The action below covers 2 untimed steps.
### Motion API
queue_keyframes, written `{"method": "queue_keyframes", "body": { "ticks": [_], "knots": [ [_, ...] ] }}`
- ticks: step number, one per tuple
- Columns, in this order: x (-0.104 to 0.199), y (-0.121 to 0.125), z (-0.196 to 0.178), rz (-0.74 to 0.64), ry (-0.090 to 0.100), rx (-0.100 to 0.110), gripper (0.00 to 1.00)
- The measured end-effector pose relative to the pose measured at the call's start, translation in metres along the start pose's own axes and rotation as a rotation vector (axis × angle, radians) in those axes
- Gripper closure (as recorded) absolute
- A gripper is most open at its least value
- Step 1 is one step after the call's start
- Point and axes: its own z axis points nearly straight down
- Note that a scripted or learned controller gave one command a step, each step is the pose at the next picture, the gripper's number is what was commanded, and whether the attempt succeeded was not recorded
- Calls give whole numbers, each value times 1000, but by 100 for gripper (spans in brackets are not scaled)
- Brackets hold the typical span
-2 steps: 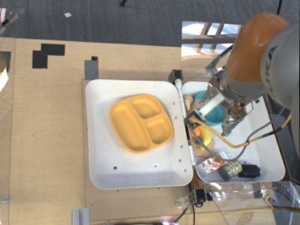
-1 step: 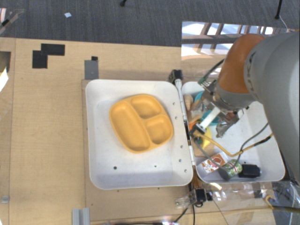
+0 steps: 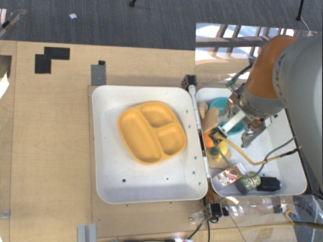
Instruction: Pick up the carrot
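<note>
The carrot [image 3: 209, 141] shows as a small orange patch at the left side of the right bin [image 3: 298, 178], close to the wall between the bins and partly covered by other items. My gripper [image 3: 249, 131] hangs over the middle of the right bin, to the right of the carrot and apart from it. Nothing is visible in the gripper.
Around the carrot lie a teal bowl [image 3: 219, 105], a tan piece [image 3: 211, 119], and a yellow-green item [image 3: 222, 148]. A red-white packet [image 3: 229, 175], a green can [image 3: 247, 182] and a black object [image 3: 269, 183] lie at the front. The left bin [image 3: 116, 185] holds a yellow divided plate [image 3: 151, 131].
</note>
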Motion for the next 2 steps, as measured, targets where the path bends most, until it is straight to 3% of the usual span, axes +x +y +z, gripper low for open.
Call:
{"method": "queue_keyframes", "body": {
  "ticks": [1, 2],
  "knots": [
    [6, -8, 0, 352, 1, 1, 0],
    [5, -7, 0, 351, 1, 1, 0]
  ]
}}
